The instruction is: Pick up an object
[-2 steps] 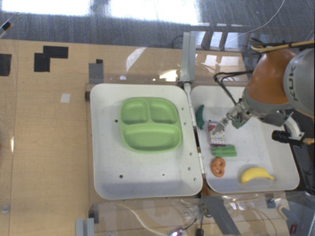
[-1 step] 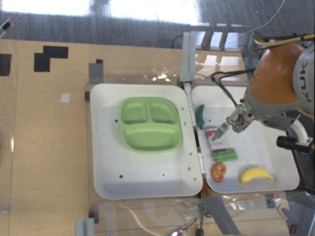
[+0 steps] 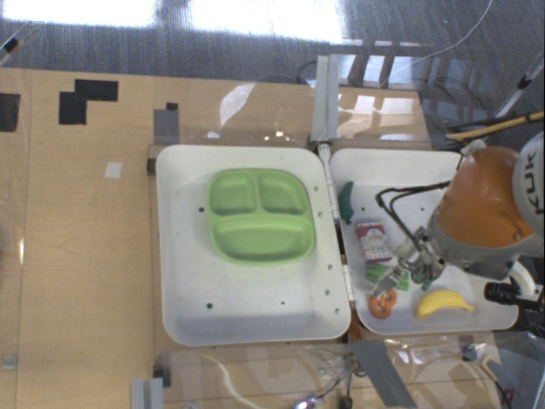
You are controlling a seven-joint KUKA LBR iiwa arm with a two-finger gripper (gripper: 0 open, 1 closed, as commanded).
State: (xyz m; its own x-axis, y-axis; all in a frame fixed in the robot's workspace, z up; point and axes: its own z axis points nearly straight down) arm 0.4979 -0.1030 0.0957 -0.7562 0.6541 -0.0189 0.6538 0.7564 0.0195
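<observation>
- Gripper (image 3: 393,281) is lowered in the right bin (image 3: 502,320), above an orange pretzel-like toy (image 3: 381,304); its grasp state cannot be told
- Banana (image 3: 444,303) is seen just right

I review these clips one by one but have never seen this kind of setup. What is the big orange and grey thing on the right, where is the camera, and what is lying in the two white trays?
One camera looks down at a slant on a wooden bench. The orange and grey shape is a robot arm reaching in from the right; its gripper is low in the right bin. That bin holds a yellow banana, an orange pretzel-like piece, a pink and white packet, and green items that I cannot identify. The left bin holds a green divided plate. I cannot tell whether anything is held.
</observation>
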